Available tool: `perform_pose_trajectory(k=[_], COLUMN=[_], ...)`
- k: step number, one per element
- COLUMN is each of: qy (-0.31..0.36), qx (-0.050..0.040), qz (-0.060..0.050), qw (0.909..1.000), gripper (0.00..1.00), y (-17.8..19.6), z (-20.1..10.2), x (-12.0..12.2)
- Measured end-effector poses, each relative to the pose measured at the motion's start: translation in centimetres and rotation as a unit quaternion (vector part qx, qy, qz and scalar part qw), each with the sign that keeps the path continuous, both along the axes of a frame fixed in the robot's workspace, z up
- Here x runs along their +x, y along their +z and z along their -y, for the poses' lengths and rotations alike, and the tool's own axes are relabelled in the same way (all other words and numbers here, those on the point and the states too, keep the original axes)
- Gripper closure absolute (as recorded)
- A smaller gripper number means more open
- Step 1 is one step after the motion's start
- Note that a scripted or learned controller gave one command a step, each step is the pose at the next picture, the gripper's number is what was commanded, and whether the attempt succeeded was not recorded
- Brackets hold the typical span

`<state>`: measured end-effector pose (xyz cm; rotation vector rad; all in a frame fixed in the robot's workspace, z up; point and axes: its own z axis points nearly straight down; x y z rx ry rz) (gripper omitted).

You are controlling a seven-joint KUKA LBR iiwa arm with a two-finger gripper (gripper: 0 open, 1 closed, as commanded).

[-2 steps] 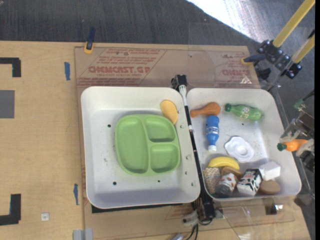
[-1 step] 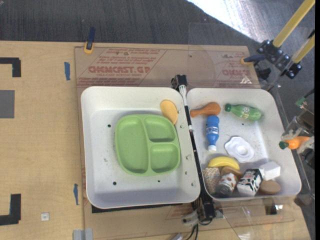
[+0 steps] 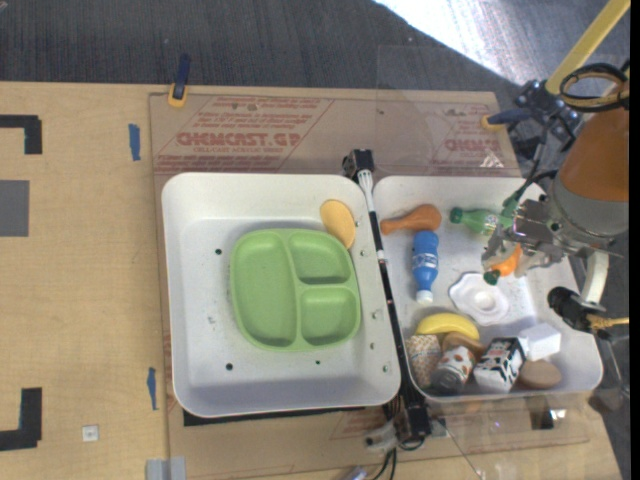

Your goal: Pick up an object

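Target objects: the loose items lie in the right bin (image 3: pixel 592 368), the one nearer the arm.
Orange piece: a small orange item (image 3: pixel 509 262) sits just under the gripper near the bin's right edge; whether the two touch cannot be told.
Fried egg: a white toy egg (image 3: pixel 479 298) with a pale centre lies in the middle of the right bin, just beside the orange piece.
Green bottle: a green bottle (image 3: pixel 474 218) lies on its side near the far edge of the right bin.
Blue bottle: a blue bottle with a white cap (image 3: pixel 425 262) lies lengthwise near the bin's left edge.
Drumstick: a brown chicken leg (image 3: pixel 411 219) rests at the far left corner of the right bin.
Near edge of right bin: a banana (image 3: pixel 447 325), a small jar (image 3: pixel 455 363), a black-and-white carton (image 3: pixel 498 362), a white block (image 3: pixel 541 342) and a brown rounded piece (image 3: pixel 541 374) crowd together.
Gripper: the gripper (image 3: pixel 522 236) hangs over the right side of the right bin, above the orange piece; how far apart its fingers stand, and whether they hold anything, cannot be told.
Arm: grey with an orange band (image 3: pixel 597 163), entering over the bin's right edge.
Left bin: the left bin (image 3: pixel 190 298) holds a green divided plate (image 3: pixel 294 289) at its centre and a yellow-orange oval (image 3: pixel 339 222) at its far right corner.
Bench: a tan board (image 3: pixel 80 268) carries both bins.
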<state>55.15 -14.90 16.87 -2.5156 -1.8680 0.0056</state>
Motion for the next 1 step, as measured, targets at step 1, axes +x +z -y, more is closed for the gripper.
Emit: perform_pose_trajectory(k=[1], qy=[0.034], qx=[-0.001], qz=[0.006], qw=[0.9994], gripper=[1.0], y=[2.23], z=[-9.21], x=[2.21])
